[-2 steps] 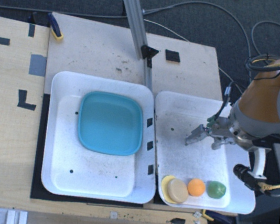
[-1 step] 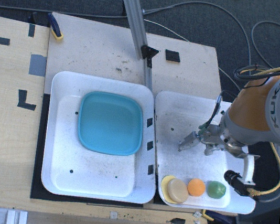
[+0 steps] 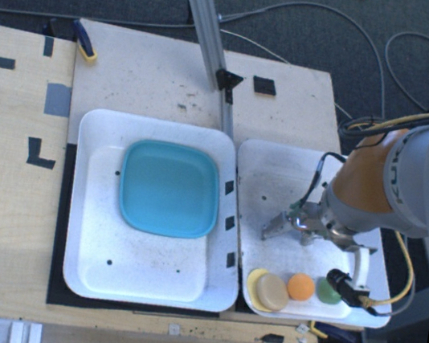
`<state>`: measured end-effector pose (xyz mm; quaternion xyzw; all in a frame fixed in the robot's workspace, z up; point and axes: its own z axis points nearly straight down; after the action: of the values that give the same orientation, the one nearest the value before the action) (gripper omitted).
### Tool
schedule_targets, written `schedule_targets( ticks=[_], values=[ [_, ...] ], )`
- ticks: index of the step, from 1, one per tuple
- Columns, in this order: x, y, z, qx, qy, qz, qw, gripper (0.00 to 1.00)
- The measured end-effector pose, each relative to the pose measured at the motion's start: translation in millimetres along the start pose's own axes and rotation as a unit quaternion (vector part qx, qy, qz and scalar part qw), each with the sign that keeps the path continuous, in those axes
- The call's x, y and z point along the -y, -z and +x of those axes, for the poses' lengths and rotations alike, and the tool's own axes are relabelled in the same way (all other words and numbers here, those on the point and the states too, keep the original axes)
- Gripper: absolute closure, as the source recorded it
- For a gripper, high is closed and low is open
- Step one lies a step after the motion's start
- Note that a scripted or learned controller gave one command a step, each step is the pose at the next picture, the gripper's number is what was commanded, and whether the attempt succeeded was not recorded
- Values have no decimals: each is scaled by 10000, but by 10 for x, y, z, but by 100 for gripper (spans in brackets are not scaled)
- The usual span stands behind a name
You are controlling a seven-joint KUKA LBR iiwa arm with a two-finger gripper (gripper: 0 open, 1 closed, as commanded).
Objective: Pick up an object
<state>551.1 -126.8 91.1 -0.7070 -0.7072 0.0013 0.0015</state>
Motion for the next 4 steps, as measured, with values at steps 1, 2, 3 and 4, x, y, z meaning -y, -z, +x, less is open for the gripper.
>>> schedule_targets(
  ticks=[1,2,3,4],
  values=[
    [-6,-10,0,5,0,-30,10000,0],
    [-10,98,-9,11,-2,-36,10000,100],
    [-39,564,-95,5,-1,-33,10000,100],
    [-95,1003,-56,2,3,-33,10000,100]
  ],
)
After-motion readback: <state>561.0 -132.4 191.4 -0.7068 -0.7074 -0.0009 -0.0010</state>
